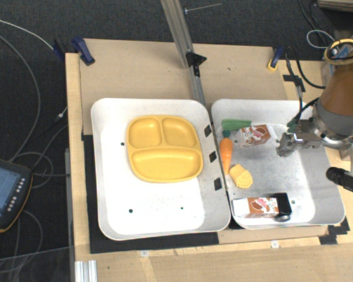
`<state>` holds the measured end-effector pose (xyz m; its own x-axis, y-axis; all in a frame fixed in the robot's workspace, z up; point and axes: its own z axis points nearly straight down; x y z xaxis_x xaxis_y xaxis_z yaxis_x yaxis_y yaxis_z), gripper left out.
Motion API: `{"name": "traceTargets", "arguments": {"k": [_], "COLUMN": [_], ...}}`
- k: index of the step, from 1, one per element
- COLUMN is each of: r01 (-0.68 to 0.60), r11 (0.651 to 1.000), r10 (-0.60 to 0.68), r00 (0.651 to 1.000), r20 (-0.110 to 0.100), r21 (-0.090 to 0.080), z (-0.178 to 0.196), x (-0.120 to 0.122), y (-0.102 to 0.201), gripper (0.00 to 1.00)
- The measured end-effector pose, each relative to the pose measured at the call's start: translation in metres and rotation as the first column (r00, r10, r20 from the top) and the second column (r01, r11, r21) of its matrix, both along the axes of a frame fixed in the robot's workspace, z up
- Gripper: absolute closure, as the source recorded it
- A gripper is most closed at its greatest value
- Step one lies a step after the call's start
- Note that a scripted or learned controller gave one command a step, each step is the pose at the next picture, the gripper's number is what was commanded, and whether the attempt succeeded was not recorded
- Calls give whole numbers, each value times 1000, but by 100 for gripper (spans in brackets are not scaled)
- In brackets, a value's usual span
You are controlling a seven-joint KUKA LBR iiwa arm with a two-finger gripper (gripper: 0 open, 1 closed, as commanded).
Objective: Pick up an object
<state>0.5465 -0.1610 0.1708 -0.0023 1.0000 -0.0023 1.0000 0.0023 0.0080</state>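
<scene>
Hovering over the right bin (317, 175), the tool (287, 144) sits toward 3 o'clock of the counter (165, 257), just right of a small brown-and-white packet (254, 136); step in hand reads as approach, nothing lifted yet. Candidate objects all lie in the right bin: the packet at about 12 o'clock of that bin, a green piece (235, 124) just left of it, a toy carrot (225, 153) along the bin's 9 o'clock wall, a yellow corn piece (241, 176) near centre, and a flat carton (263, 206) with a black block (282, 204) at 6 o'clock. Left bin (106, 157) carries a yellow divided plate (163, 148), well apart from the arm. Tool state: cannot tell whether wide or narrow, as the end is small and blurred against the bin floor; nothing visible between its tips, so no hold claimed. Judgement: next move calls for centring over one object, probably the nearby packet, descending squarely, then closing. Risk: thin, soft packet may slide or crumple rather than seat.
</scene>
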Motion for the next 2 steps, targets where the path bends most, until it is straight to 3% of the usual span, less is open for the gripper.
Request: {"name": "traceTargets", "arguments": {"k": [1,2], "r01": [0,-6], "r11": [1000,1000], "r10": [0,6], "r00": [1000,1000], "r20": [-2,-4], "r21": [1,4], "z": [39,51], "x": [2,31], "y": [0,54], "gripper": [100,100]}}
